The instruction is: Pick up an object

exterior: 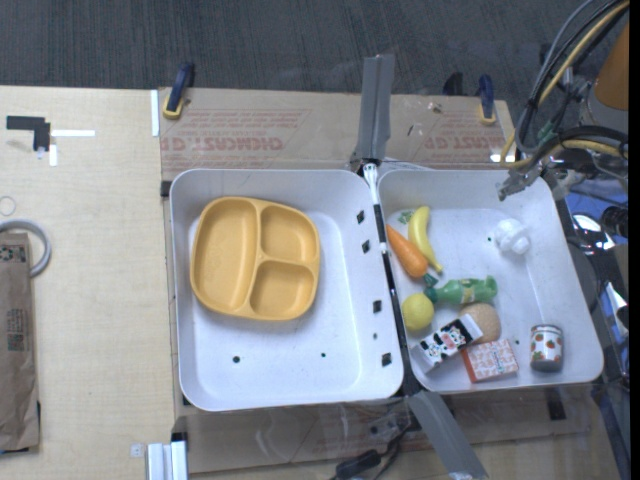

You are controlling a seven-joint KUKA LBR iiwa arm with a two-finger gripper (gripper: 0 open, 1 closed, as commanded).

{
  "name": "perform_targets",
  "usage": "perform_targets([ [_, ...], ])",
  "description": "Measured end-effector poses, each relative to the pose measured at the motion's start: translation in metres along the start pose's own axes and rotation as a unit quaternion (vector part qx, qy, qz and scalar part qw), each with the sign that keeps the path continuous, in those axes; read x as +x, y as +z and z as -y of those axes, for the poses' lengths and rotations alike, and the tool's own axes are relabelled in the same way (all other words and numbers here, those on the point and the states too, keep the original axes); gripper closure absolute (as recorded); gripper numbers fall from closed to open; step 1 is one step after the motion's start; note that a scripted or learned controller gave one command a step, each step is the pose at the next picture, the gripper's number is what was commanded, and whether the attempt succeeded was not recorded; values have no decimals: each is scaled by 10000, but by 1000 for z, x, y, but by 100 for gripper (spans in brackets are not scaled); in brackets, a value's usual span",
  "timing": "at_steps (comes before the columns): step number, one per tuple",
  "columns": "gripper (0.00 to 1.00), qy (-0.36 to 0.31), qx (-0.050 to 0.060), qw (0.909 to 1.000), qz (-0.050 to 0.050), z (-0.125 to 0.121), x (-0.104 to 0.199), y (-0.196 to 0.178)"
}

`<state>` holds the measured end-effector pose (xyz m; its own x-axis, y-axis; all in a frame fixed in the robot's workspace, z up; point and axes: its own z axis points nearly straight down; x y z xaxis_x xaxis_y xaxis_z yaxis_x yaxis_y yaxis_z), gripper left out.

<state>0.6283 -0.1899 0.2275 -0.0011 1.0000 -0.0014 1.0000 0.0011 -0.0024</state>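
Note:
The right bin (560,268) holds several small items: a banana (422,236), a carrot (406,251), a green bottle (465,291), a lemon (418,311), a brown round piece (483,320), a black-and-white toy (443,344), a red box (490,360), a small can (546,348) and a white lump (512,238). My gripper (523,176) hangs at the bin's far right corner, above the rim and apart from all of them. Cables and the wrist crowd around it.
The left bin (200,358) holds a yellow divided plate (255,258). Cardboard (270,133) lies behind both bins, held by blue clamps (180,88). A brown paper bag (15,338) lies at the far left of the bench.

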Motion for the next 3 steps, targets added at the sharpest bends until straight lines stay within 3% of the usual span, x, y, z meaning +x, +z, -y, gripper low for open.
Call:
perform_targets([
  [1,0,-348,-12,9994,1,51,8,136],
  [2,0,1106,2,9939,-5,101,63,137],
  [3,0,134,-9,9999,2,60,79,136],
])
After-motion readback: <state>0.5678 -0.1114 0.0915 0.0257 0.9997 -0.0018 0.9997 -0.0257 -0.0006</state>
